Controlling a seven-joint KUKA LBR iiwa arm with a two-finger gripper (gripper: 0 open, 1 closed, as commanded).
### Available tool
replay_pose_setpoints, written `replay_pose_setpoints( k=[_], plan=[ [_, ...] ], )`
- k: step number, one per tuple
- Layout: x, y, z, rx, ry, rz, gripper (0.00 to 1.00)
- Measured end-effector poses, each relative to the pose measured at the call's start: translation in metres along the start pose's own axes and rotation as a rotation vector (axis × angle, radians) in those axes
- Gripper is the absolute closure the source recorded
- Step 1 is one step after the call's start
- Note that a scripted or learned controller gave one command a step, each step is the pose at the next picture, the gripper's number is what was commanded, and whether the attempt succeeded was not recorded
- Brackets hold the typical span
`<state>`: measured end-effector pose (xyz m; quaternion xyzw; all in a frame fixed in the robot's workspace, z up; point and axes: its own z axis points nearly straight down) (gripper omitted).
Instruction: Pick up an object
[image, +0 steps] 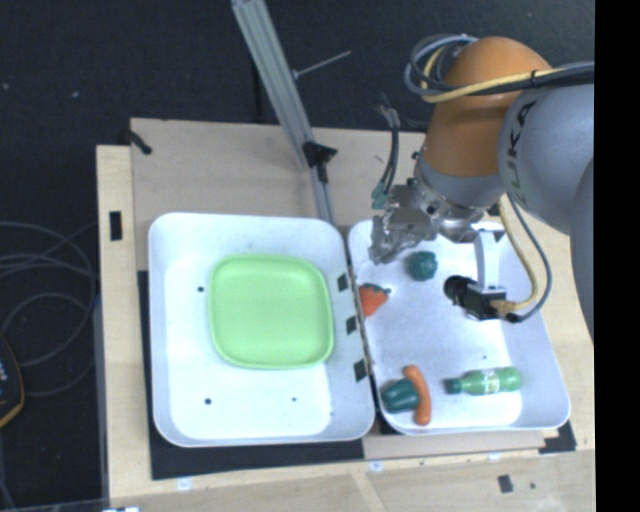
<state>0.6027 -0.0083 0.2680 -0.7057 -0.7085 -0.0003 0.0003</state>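
Camera view: slanted look down on desk (120, 300).
Arm (520, 120): reaches in from the right, above the right bin's far edge.
Left bin (180, 300): green plate (270, 310).
Right bin (520, 340): green bottle (485, 381), orange carrot (419, 394) touching a dark green piece (398, 397), teal ball (422, 265), red-orange piece (373, 299).
Tool (388, 245): low beside the teal ball; opening cannot be told.

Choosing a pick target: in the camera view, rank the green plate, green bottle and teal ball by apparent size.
1. green plate, by far the largest.
2. green bottle.
3. teal ball, smallest, beside the gripper.
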Motion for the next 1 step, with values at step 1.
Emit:
replay_pose_setpoints(
  k=[1],
  plan=[
    [0.0555, -0.0001, 0.0196, 0.001, 0.000, 0.001, 1.00]
  ],
)
